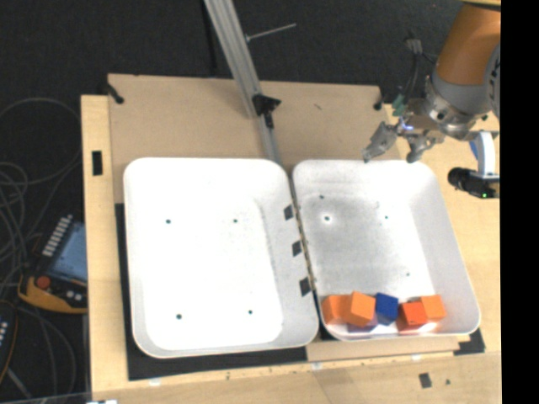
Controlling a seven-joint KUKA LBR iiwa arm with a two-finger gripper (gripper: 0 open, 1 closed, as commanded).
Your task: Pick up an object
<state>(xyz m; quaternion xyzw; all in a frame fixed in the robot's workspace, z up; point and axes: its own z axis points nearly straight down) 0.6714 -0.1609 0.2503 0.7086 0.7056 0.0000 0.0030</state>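
Pincer (394,148) of mine hangs above the far rim of the right bin (450,225), its two fingers spread apart with nothing between them. Its tips point down and sit just past the bin's back edge.

Everything I could pick lies at the opposite end of that same bin. Small blocks are huddled in a row against the near wall: an orange block (337,308), a second orange block (363,307) touching it, a blue block (386,305) in the middle, then two more orange ones (412,314) and (433,307) on the right. So the blocks lie straight toward the camera from my pincer, across nearly the whole length of the bin, with bare speckled white floor between.

The row runs crosswise, along the near wall. The blocks look like hard, matte cubes with square corners, packed close, some touching. A violet shape seems to peek out under the blue one; I cannot tell what it is.

The left bin (143,251) sits just beside the right one on the pale wooden desk (194,116). Both are shallow, smooth white trays with rounded corners.
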